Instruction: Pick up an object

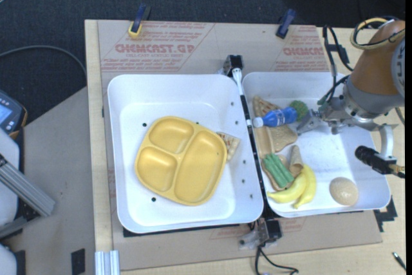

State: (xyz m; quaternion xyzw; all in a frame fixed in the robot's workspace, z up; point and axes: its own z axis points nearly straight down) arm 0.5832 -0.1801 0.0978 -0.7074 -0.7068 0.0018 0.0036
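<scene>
The right bin (360,84) holds several small things. A blue bottle (278,118) lies next to a green broccoli piece (298,107) at the bin's left side. Tan bread slices (278,137) lie beneath them. Nearer the front are a green ridged piece (277,170), a yellow banana (300,189) and a round tan ball (343,190). My gripper (320,120) hangs low over the bin's middle, just right of the bottle and the broccoli. Nothing shows between it and the bin floor.
The left bin (122,100) carries a yellow divided plate (181,160) with a tan slice (229,142) tucked under its right edge. The grey and orange arm (378,77) crosses the right bin's far right corner. A black part (373,160) sticks out below the wrist.
</scene>
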